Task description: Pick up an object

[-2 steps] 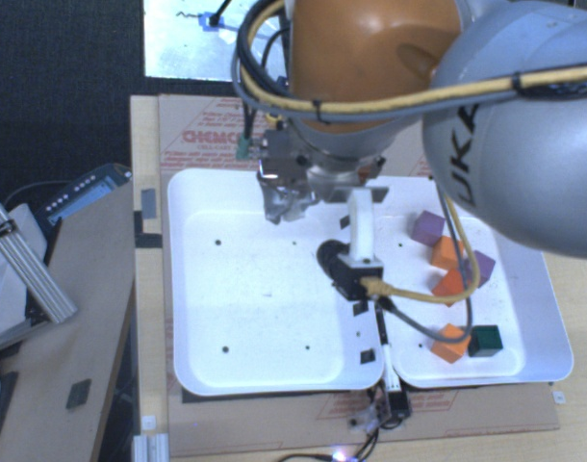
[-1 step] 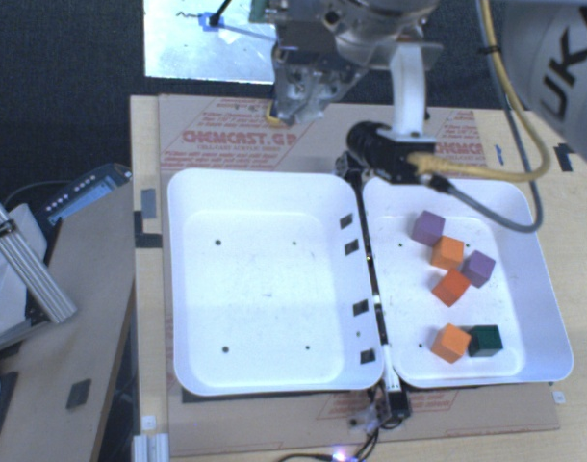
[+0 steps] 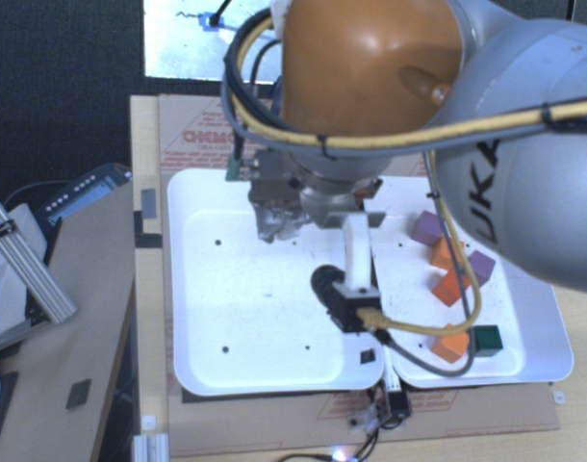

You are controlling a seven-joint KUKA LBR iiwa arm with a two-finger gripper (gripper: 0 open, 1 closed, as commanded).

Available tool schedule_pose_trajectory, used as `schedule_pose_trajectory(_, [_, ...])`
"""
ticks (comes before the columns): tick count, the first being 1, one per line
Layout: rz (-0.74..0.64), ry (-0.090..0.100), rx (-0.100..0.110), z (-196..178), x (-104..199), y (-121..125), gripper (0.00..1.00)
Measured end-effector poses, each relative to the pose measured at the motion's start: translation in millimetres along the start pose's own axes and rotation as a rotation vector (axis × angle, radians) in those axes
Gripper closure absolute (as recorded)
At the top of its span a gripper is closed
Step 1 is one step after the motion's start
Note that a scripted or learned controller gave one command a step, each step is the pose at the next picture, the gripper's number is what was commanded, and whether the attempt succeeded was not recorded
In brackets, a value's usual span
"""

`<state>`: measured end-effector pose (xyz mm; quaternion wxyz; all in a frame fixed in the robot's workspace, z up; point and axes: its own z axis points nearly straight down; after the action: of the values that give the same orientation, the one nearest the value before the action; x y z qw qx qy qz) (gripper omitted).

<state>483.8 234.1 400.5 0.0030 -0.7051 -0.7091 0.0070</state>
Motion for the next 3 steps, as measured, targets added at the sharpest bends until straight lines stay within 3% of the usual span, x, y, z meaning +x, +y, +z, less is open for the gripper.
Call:
schedule_pose_trajectory(1, [0.007, 0.007, -0.021, -24, -18, 78, 1.00])
schedule_pose_trajectory(2, [0.002, -0.001, 0.005, 157, -8, 0, 1.00])
schedule_pose_trajectory(3, [0.012, 0.004, -0.020, 113, -89, 6, 1.00])
